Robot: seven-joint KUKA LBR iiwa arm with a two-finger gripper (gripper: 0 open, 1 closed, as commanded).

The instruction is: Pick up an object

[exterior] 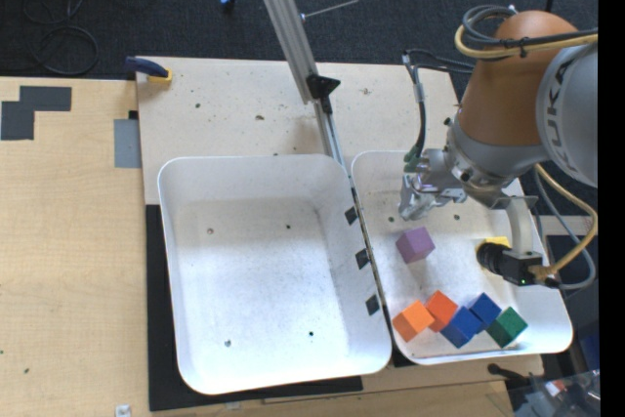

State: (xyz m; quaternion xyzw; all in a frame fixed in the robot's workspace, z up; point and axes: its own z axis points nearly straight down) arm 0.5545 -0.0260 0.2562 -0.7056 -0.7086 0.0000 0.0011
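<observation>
In the right bin [391, 173] a purple cube [415, 245] lies near the middle. A cluster sits at the bin's front: two orange cubes [427, 314], two blue cubes [470, 320] and a green cube [508, 326]. A small yellow piece [497, 241] shows beside the arm's black fitting. My gripper [418, 200] hangs over the right bin, just above and behind the purple cube, with nothing seen between its fingers. The grey and orange arm covers the bin's far right part.
The left bin [176, 210] stands beside the right one, with black clips on the shared rim. A slanted aluminium bar [288, 24] rises behind the bins. Cables loop around the arm at the right.
</observation>
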